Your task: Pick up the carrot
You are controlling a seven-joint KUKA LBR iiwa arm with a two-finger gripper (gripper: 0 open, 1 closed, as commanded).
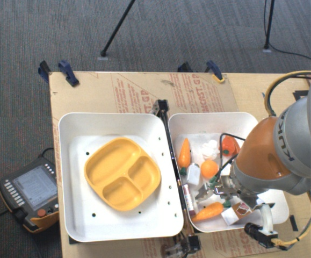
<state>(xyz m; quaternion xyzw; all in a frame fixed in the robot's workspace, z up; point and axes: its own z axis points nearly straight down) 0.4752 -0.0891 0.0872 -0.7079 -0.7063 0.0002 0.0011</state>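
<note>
Approach step. We see the carrot (208,212) lying near the right bin's (250,118) front edge, jaws (215,188) just above it; whether they're released or clenched, we cannot tell. Next: descend, centre, close.

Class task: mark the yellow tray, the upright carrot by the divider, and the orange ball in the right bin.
Yellow tray (122,172): camera view, central ridge between compartments.
Upright carrot (185,153): camera view, mid-body.
Orange ball (209,169): camera view, top centre.
</note>
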